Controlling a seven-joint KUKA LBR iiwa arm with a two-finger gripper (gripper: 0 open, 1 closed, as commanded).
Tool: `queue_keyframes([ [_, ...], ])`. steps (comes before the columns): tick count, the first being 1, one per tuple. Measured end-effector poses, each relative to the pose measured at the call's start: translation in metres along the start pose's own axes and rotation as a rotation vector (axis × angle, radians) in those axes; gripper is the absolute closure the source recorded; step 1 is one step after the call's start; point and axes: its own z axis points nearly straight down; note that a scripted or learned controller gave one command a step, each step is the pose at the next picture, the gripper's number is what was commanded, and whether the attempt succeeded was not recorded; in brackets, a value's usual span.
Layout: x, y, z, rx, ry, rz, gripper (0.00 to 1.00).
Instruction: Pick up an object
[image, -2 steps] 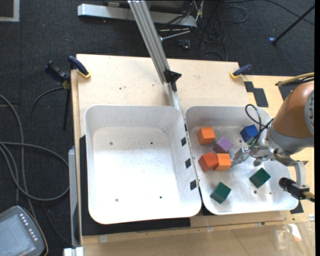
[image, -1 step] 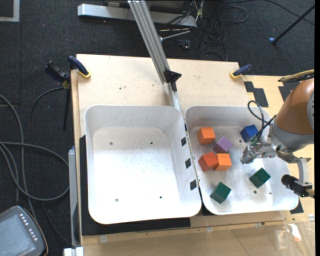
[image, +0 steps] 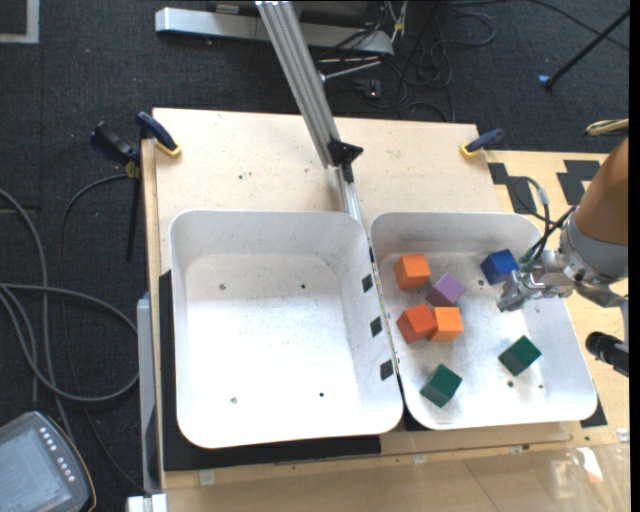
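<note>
Three orange blocks (image: 412, 270), two green (image: 519, 355), one blue (image: 499, 265), one purple (image: 447, 289); fingers (image: 514, 296) state unclear.

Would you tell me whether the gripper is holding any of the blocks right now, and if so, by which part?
Nothing is visibly held. The gripper sits just below the blue block, with no block seen between its fingers.

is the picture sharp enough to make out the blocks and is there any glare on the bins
Camera view: blocks sharp, the blue block and purple block have crisp edges; lighting even, soft shadows; right bin bright white, no harsh glare; the gripper looks slightly blurred.
</note>
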Motion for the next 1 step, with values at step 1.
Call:
queue_keyframes([
  [1, -0.0005, 0.0023, -0.0477, 0.001, 0.0, 0.0, 1.0],
])
